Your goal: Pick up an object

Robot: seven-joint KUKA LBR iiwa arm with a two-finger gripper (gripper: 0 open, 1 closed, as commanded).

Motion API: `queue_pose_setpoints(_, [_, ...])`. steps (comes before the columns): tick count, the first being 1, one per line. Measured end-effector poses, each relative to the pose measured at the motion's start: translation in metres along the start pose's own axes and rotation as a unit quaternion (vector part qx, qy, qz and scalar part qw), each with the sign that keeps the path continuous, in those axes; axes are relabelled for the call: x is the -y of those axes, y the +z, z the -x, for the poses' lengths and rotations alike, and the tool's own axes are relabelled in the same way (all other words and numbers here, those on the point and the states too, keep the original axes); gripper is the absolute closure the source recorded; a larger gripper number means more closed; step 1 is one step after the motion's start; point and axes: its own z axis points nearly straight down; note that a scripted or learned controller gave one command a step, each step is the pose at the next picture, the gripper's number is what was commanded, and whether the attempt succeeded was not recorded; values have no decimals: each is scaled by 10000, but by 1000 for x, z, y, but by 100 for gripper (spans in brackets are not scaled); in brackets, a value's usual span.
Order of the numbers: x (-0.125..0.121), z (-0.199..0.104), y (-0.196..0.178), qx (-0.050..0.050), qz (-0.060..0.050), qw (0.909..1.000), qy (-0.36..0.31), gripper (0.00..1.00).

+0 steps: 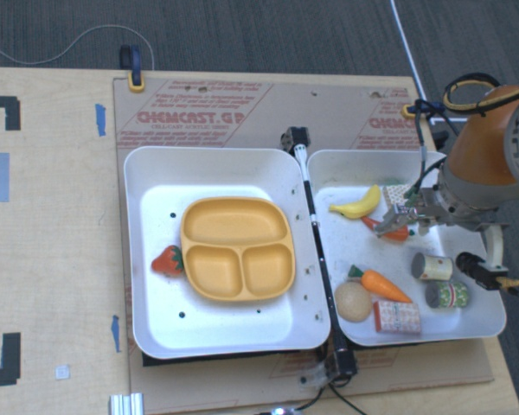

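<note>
Cardboard sheet [199, 106] under the bins read CHEMCAST GP. Right bin [493, 322] held the gripper [405, 220], low over a small red object [394, 231], with a banana [361, 204] just beside it, away from the arm. Grip state could not be told. Best to centre on the red piece, clear of the banana, then lift straight.

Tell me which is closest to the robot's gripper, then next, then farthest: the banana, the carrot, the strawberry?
Seen from the camera above, starting at the gripper:
1. Banana, right bin, just to its left.
2. Carrot, right bin, nearer the front edge.
3. Strawberry, left bin, beside the yellow tray.
</note>
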Motion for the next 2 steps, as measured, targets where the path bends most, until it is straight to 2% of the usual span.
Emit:
queue_pose_setpoints(1, [0, 0, -10, 3, 4, 10000, 5, 100])
queue_pose_setpoints(2, [0, 0, -10, 3, 4, 10000, 5, 0])
